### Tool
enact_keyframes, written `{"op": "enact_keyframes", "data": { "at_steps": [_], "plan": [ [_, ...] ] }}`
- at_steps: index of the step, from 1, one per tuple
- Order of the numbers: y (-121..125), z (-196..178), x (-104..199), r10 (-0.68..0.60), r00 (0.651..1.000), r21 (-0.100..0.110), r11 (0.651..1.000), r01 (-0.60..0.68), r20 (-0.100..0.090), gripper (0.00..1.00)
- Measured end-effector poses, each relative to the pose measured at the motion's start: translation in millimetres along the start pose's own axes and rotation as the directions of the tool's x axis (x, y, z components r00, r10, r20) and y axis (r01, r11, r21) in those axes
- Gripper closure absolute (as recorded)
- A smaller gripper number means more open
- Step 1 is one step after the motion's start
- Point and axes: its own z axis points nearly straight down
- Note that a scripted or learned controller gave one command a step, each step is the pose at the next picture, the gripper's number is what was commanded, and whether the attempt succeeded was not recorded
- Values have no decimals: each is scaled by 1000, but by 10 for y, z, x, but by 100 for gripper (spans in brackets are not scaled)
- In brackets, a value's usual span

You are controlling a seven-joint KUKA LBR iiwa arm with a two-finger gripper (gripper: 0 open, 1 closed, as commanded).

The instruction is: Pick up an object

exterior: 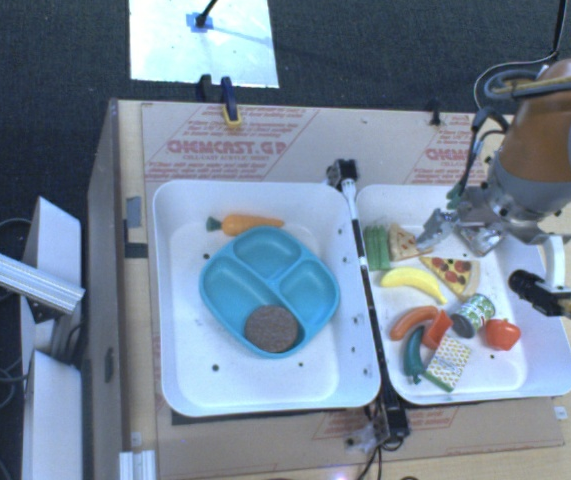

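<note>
The grey arm with its orange band is reaching in from three o'clock, and its two-finger gripper point(443, 230) is hovering over the upper part of the right shallow white bin point(565, 368). How far its fingers are parted I cannot tell; nothing is showing between them, so I am judging that it is carrying nothing yet.

No single object is named, so anything in the clutter could serve. Closest, at about nine o'clock from the gripper, a small pizza-slice toy point(401, 241) is lying beside a green ridged vegetable point(376, 247) against the divider. At six o'clock, a second pizza slice point(453, 268) and a yellow plastic banana point(415, 284) are lying flat. Further toward six o'clock, a green-labelled tin can point(473, 313) and a red tomato-like piece point(502, 334) are crowding together, probably awkward to separate.

In the left white bin point(180, 268), a blue compartment plate point(235, 293) is holding a brown round patty point(270, 328), with an orange carrot point(250, 224) at its twelve o'clock.
</note>
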Motion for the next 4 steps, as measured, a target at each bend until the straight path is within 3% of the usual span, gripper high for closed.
{"op": "enact_keyframes", "data": {
  "at_steps": [1, 2, 3, 4],
  "plan": [
    [-276, 1028, -497, 2, 1000, -4, 1000, -2, 3, 0],
    [433, 1010, -447, -1, 1000, -12, 1000, 1, 5, 0],
    [-53, 1013, -256, 2, 1000, -11, 1000, -2, 6, 0],
    [-36, 896, -274, 2, 1000, -18, 1000, -2, 10, 100]
  ]
}}
